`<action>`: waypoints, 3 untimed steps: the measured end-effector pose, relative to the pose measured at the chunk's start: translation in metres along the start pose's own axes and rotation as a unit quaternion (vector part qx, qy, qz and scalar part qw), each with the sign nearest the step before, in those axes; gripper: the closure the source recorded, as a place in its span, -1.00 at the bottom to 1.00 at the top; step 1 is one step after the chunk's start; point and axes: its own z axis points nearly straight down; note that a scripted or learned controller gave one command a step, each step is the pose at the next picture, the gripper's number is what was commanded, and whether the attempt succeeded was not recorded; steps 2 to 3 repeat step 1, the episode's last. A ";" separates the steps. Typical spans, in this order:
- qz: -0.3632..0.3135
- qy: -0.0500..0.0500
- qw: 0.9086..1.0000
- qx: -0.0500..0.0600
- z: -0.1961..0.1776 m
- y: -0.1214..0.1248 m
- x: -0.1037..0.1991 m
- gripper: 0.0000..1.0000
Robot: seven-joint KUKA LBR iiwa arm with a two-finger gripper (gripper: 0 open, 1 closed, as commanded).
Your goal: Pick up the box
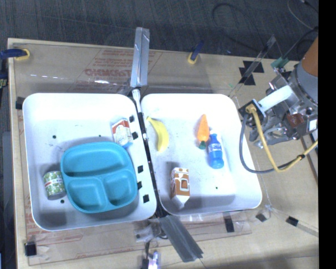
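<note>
An orange and white carton box [180,185] stands near the front edge of the right bin [246,175]. A smaller red and white box [121,131] leans against the right wall of the left bin [33,150], just behind the blue tray. My gripper [275,126] hangs outside the right bin, past its right rim, well to the right of both boxes and high above the bench. Yellow and black cables loop around it. Nothing shows in its grasp.
The right bin also holds a banana [159,133], an orange carrot [203,129] and a blue bottle [215,151]. In the left bin lie a blue divided tray [99,177] and a green can [54,184]. A metal divider [141,55] separates the bins.
</note>
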 end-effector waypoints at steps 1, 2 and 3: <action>0.018 0.008 1.000 -0.004 -0.041 -0.007 0.000 1.00; 0.018 0.008 1.000 -0.004 -0.041 -0.007 0.000 1.00; 0.018 0.008 1.000 -0.004 -0.041 -0.007 0.000 1.00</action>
